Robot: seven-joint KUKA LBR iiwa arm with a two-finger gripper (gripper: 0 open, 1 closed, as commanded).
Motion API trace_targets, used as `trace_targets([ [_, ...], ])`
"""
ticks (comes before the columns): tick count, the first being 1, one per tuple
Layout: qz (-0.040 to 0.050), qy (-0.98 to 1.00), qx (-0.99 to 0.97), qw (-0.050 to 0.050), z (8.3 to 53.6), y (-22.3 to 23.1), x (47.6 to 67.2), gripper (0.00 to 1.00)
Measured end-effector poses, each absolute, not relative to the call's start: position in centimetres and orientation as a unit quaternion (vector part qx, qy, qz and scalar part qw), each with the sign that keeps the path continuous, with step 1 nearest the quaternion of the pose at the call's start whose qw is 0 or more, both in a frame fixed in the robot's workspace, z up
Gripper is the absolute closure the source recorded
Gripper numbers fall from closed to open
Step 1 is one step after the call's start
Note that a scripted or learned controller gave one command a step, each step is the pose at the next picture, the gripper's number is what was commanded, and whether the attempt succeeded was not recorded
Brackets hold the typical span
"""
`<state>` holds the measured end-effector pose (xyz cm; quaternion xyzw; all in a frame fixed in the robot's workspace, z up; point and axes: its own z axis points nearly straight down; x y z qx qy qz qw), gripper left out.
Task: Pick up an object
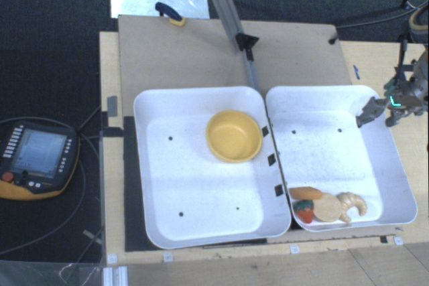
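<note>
A yellow bowl [234, 136] sits upright in the left bin [167, 211], near its far right corner. In the right bin [335, 144], at the near edge, lie an orange carrot-like piece [305, 193], a small red and green piece [305, 210], a round beige biscuit [327, 209] and a croissant [354, 202], all bunched together. My gripper [381, 114] hovers over the far right rim of the right bin, well away from these objects. Its fingers [368, 111] are spread open with nothing between them.
A grey pole [228, 7] slants down from the top to the gap between the bins. A teach pendant [35, 157] lies on the floor at the left. A yellow and blue clamp [169, 13] sits at the board's far edge.
</note>
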<state>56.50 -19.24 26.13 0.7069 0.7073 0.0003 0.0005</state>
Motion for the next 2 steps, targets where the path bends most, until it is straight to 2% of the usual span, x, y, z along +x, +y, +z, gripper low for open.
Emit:
trace_targets([
  [1, 0.0002, 0.707, 0.707, 0.0, 26.1, -19.2, 56.5, 0.0],
  [2, -0.0008, 0.707, 0.707, -0.001, 21.4, -19.4, 57.3, 0.0],
])
